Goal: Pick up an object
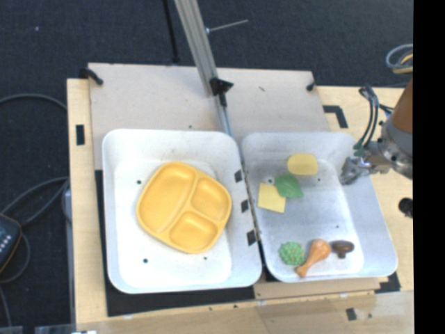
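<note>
Place: a robot lab test bench.
Bench: plywood board (160,99) on dark carpet (83,19).
Rig: aluminium rail (196,33) rising at the far side.
Cables: loose black wires (28,179) at left.
Bins: two white trays (125,152) holding toy food.

No readable text, labels, brands or numbers anywhere; yellow divided tray (184,207) is plain, both white bins (125,270) unmarked, toy food items carry no print, black marks on the bench board (160,96) are just tape corners, not characters
</note>
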Controlling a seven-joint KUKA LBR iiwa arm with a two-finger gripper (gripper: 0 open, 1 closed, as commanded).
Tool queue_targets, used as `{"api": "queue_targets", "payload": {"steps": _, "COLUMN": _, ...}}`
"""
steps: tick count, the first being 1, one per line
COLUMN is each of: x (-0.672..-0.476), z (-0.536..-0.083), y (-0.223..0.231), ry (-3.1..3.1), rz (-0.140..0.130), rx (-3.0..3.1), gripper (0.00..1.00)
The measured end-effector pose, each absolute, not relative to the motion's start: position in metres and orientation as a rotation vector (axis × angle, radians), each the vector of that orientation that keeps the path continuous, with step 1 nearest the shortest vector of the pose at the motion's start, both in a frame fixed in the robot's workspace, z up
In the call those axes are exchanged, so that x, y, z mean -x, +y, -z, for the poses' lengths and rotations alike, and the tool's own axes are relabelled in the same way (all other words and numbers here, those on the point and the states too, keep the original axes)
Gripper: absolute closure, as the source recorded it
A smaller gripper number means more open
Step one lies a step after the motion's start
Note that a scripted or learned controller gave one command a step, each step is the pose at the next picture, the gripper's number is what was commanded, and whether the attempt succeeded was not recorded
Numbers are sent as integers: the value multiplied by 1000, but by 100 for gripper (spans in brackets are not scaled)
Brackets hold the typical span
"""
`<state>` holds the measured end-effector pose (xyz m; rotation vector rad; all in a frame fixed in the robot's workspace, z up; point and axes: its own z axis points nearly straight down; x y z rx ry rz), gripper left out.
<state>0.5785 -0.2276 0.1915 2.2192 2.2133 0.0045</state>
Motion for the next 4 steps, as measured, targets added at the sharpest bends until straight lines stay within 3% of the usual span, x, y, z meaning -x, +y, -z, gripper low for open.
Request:
{"api": "queue_targets", "payload": {"steps": 2, "x": -587, "z": -293, "y": -225, "ry": 2219, "rz": -5, "rx": -2212, "gripper": 100}}
{"api": "queue_targets", "payload": {"steps": 4, "x": -568, "z": -269, "y": -119, "ry": 2228, "rz": -1, "rx": -2215, "gripper": 100}}
